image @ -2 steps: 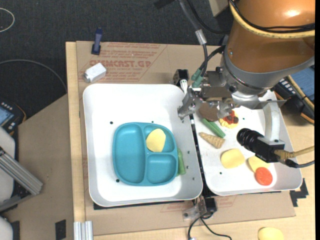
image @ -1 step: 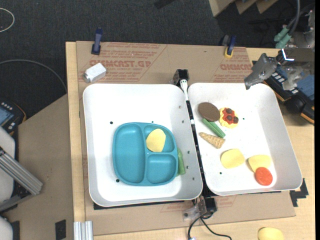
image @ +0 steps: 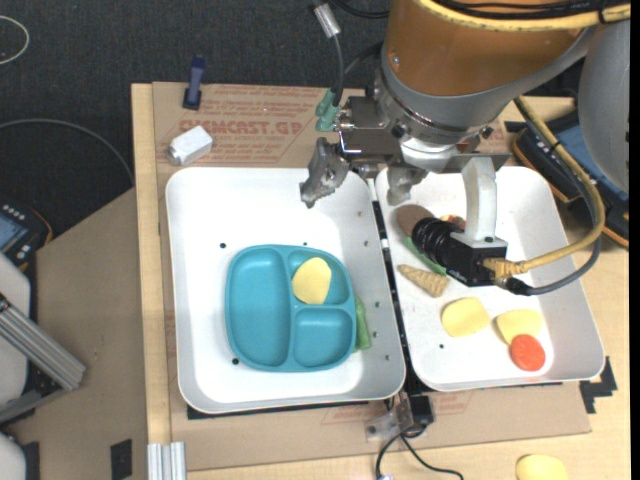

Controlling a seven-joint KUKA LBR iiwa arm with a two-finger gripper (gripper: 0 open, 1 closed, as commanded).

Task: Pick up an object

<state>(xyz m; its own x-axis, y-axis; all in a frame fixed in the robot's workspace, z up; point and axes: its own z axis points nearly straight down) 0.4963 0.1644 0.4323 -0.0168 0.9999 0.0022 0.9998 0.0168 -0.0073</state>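
Grey two-finger gripper [image: 362, 181] hangs over the divide between two shallow white plastic bins, its claw spread apart and grasping nothing. Left bin [image: 200, 218] holds a teal compartment tray [image: 270, 313] carrying a yellow lemon-shaped piece [image: 312, 280]. Right bin [image: 560, 363] holds a tan cone [image: 424, 279], two yellow lumps [image: 465, 317] and an orange ball [image: 528, 352].

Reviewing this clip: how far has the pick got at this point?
Nothing looks picked yet. The end effector hangs over the seam between the two bins, with nothing visible in it. The yellow piece lies on the blue tray; the cone, two yellow items and orange piece lie in the right bin. Descending, grasping and lifting remain.
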